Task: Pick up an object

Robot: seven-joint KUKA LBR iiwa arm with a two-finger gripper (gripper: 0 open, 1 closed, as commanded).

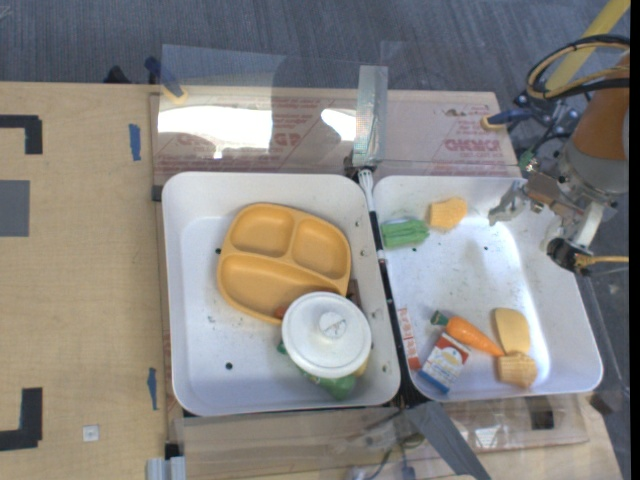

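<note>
From my seat I count two bins on the surface (80,268), and I place everything from the one green block (404,232), which lies in the right bin (560,308) against the wall the bins share. Just right of the block sits one yellow wedge (447,213). Further right along that line, well apart from the block, the pincer (512,201) hangs over the bin's top right corner. I see nothing in it, and I cannot tell whether it is wide or narrow. Well below the block and to its right is one carrot (470,335), with one small carton (445,360) just beside it on the lower left. Further right of the block than the carrot are two pale bread-like pieces: a smooth slice (512,330) and a ridged chunk (518,369) below it. That makes six loose things here to pick from. Left of the block, across the wall, the left bin (190,298) holds one orange plate (285,258) with three wells and one white lidded cup (326,336), which overlaps the plate's lower right edge.
</note>
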